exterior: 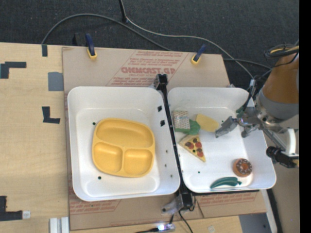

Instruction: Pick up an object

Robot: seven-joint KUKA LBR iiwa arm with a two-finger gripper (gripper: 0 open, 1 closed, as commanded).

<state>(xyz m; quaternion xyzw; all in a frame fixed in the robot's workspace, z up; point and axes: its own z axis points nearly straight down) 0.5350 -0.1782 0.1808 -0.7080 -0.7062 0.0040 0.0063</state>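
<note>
From my feed the light is even and fairly bright, coming from overhead; both white bins (116, 97) read clean without blown-out patches. The yellow divided plate (124, 146) in the left bin carries a soft sheen along its ridges. Shadows are short and faint, hugging the bin walls around that plate. The dark floor beyond the worktop (29, 96), above the plate, goes nearly black and grainy. Detail is soft overall, and the arm (282, 89) far right of the plate looks slightly smeared.
</note>
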